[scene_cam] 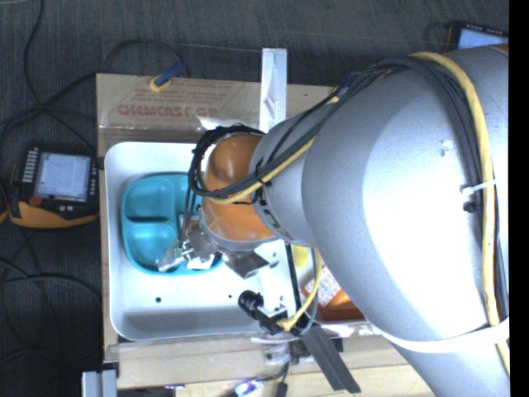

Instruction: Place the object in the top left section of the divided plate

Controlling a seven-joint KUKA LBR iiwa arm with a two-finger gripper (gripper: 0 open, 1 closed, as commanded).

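Camera view shows the hand (pixel 186 255) low over the lower right part of the blue divided plate (pixel 149 213) in the left white bin (pixel 165 313). Whether it is clenched or released cannot be told, and the object is hidden. A release here could miss the top left section. The bench (pixel 190 106) stands on dark carpet (pixel 50 56), with a pendant (pixel 58 180) nearby.
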